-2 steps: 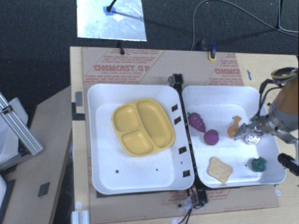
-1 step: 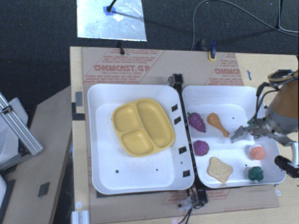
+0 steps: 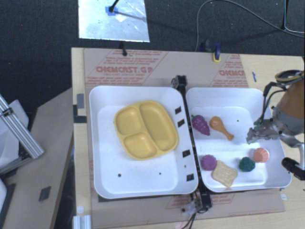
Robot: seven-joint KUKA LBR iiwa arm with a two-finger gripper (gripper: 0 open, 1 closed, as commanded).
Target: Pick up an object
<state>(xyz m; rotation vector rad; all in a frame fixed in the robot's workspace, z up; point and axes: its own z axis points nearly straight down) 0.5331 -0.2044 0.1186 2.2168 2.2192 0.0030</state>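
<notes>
Dark carpet is seen beyond the desk (image 3: 56, 123), on which a sheet of printed cardboard (image 3: 143, 63) is laid under two white bins. No single target is named by the task, so every small item in the right bin (image 3: 228, 98) is counted as a candidate. The fingers (image 3: 257, 134) are carried low over that bin's far-right part by the grey arm (image 3: 291, 109), close to the floor of the bin; whether they are apart or together cannot be told, as they are seen as one dark blur. Nothing is seen between them. Nearest them, just beside them toward the bin's front wall, a pink round piece (image 3: 260, 154) is found, with a green lump (image 3: 246, 164) next to it, a little further from the fingers. An orange drumstick (image 3: 221, 127) is placed near the fingers on the side away from the arm; its long axis is slanted, with the thin end turned toward the fingers and the bulb turned away. Beyond it from the fingers a purple grape bunch (image 3: 200, 124) is laid, and well apart from them, at the front corner, a purple ball (image 3: 208, 162) and a bread slice (image 3: 224, 173) are set touching or nearly so. Furthest of all, a yellow divided plate (image 3: 145, 129) is held in the left bin (image 3: 106, 178). The pink piece is judged the readiest pick, since only a short shift toward the front wall and a small descent would be called for.
</notes>
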